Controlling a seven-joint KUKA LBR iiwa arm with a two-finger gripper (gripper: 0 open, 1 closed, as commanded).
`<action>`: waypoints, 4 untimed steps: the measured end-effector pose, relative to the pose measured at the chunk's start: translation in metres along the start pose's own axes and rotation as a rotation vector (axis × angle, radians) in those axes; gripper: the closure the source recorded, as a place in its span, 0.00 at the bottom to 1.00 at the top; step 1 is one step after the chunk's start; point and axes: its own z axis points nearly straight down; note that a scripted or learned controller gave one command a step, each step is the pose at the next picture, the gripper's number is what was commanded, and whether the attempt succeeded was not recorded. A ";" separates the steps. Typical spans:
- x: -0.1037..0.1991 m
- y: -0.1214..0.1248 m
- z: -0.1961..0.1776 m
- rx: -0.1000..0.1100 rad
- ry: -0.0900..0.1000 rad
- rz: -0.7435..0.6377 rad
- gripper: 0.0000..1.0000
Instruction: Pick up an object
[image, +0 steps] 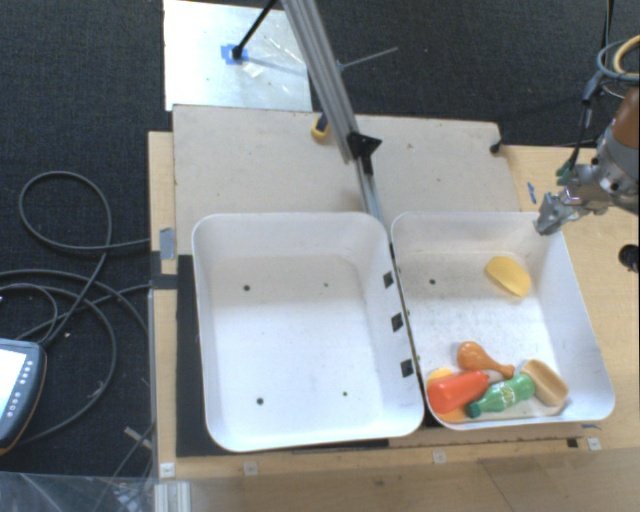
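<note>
Right bin (575, 290): yellow piece (508, 276) at far side; orange, red, green and tan toys clustered at near edge. Gripper (552, 215) above far-right rim.

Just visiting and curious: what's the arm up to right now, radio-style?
Gripper at right bin's far edge, holding nothing seen. Yellow piece alone mid-bin. Toy pile in near corner. Nothing blocking the yellow piece.

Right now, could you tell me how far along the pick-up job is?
Nothing looks picked up yet. The hand hovers over the right bin's far right corner, with no object seen in it. The yellow piece lies alone nearby; the orange drumstick, red piece, green bottle and tan bun cluster at the near edge. Reaching down, grasping and lifting remain.
</note>
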 end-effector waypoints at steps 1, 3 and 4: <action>0.055 0.008 -0.011 0.000 0.003 -0.005 1.00; 0.166 -0.002 0.002 0.004 0.004 -0.004 1.00; 0.215 -0.006 -0.007 0.002 0.004 -0.005 1.00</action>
